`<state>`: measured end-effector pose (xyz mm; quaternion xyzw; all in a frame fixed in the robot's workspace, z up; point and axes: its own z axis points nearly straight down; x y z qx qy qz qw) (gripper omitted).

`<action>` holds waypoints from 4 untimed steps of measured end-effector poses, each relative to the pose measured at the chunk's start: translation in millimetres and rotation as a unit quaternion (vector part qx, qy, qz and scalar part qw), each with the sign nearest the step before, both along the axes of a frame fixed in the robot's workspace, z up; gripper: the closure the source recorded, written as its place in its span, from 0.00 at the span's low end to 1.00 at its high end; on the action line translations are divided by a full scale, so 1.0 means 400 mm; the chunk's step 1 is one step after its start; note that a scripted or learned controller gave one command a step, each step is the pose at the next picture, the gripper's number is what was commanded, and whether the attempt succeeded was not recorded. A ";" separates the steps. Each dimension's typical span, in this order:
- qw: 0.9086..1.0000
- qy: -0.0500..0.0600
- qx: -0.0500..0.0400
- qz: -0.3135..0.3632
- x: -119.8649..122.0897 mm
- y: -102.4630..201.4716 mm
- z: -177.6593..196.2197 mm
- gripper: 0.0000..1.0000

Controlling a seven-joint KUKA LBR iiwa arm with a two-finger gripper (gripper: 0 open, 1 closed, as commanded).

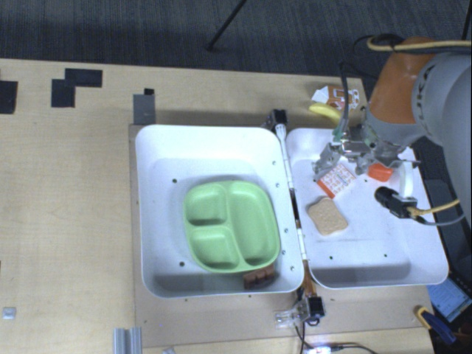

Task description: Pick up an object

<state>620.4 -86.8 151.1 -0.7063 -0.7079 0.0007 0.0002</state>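
Right now the jaws (pixel 330 161) hover just above the red-patterned card (pixel 338 178) — their state I cannot tell.

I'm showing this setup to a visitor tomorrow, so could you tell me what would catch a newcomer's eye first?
The bright green three-compartment plastic plate in the middle of the left white bin stands out most. Next comes the grey arm's orange band at the upper right, with its gripper low over the right white bin, beside a red-and-white printed packet and a tan bread-like slice.
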 end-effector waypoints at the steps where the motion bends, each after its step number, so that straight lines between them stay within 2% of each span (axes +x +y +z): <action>1: 1.000 -0.007 -0.001 0.002 0.100 0.006 -0.153 0.00; 2: 1.000 -0.011 -0.003 0.004 0.106 0.005 -0.120 1.00; 3: 1.000 -0.011 -0.003 0.005 0.106 0.005 -0.121 0.00; 4: 1.000 -0.012 -0.003 0.007 0.109 0.006 -0.092 1.00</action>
